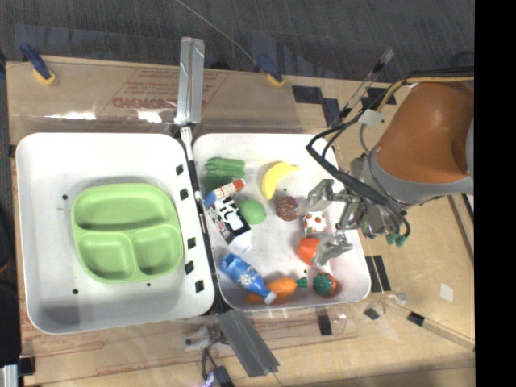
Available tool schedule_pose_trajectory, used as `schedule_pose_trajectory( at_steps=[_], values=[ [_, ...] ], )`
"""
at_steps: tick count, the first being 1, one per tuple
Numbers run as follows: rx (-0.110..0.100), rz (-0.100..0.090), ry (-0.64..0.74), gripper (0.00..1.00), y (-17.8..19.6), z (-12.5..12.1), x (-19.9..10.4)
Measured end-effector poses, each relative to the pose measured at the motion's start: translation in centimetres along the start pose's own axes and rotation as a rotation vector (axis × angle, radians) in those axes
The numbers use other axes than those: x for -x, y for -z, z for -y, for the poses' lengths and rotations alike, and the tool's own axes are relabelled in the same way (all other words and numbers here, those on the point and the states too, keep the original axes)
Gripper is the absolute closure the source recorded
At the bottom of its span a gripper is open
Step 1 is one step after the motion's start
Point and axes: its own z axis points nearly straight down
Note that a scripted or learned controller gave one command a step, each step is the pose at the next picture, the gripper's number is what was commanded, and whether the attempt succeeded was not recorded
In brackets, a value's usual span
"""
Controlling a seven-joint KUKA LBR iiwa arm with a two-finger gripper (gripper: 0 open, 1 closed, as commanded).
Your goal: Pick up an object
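1. Right now the gripper [322,220] hangs low over the right bin [266,145], at the bin's 3 o'clock side, its two fingers spread wide with a small white-and-red toy [315,223] between them; nothing is clamped.
2. Judging by that, the pick is not yet made: closing and lifting are left.
3. Nearest candidates: that toy, an orange-red piece [307,250] at the gripper's 6 o'clock, touching or just beside the lower finger, and a brown ball [287,208] at 9 o'clock.
4. Farther out lie a banana [277,176] at 11, a lime [253,212], a green pepper [224,167], a carrot [284,286], a blue bottle [242,272] and a red-green fruit [324,284].
5. Crowding is the hazard; neighbours could be nudged.
6. At 9 o'clock, the left bin [40,216] holds a green tray [126,231].
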Motion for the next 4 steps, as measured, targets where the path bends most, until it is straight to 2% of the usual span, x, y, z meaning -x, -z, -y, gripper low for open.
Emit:
schedule_pose_trajectory(
  at_steps=[1,2,3,4],
  values=[
    [0.004,-0.009,0.069,0.0,-9.6,1.6,9.8],
    [0.003,-0.002,0.268,0.0,-16.0,-3.6,12.1],
    [0.002,-0.002,0.135,0.0,-15.9,-5.6,9.0],
    [0.001,0.001,0.144,1.0,-14.9,-5.8,9.2]
  ],
)
